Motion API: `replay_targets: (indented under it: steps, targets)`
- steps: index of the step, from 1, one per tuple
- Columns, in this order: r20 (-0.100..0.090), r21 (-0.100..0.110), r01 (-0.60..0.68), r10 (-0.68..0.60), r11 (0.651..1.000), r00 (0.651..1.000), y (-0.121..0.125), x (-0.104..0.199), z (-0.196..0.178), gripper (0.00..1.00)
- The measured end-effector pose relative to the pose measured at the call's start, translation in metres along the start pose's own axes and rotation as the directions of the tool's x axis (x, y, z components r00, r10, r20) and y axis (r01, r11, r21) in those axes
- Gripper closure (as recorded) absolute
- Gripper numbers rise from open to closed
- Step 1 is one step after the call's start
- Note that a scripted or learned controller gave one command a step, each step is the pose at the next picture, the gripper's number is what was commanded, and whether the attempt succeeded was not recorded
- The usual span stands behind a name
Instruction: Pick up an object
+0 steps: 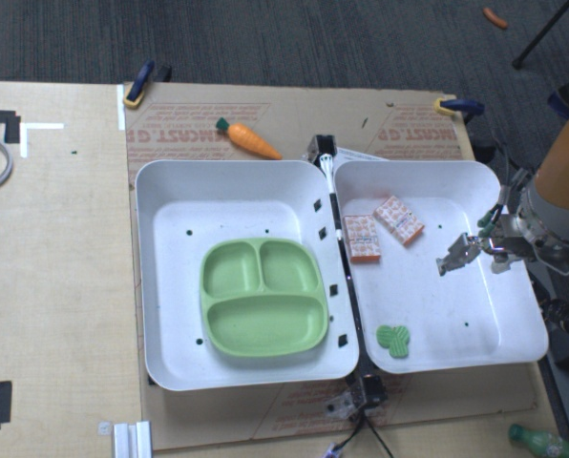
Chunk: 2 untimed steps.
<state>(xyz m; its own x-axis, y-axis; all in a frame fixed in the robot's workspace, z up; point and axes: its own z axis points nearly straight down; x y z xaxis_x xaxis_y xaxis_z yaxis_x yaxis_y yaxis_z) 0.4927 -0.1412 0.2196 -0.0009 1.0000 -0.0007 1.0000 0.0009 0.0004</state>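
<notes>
Grey hand (pixel 453 259) hovers with fingers spread and holding nothing over the right bin (pixel 514 337), near two patterned blocks (pixel 381 227).

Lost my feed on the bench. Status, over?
Gripper over right bin, holding nothing. Two pink blocks and green piece lie untouched. Path clear.

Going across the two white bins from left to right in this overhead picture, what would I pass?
Green divided plate → brick-patterned block → small green leafy piece → second brick-patterned block → the robot's gripper.
</notes>
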Motion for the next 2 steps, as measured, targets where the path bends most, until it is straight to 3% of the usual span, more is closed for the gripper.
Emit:
replay_targets:
  steps: [1,2]
  targets:
    - [0.0,0.001,0.066,-0.066,0.998,0.998,0.063,0.072,0.028,0.0]
    - [0.0,-0.001,0.296,-0.296,0.955,0.955,0.118,0.04,0.112,0.0]
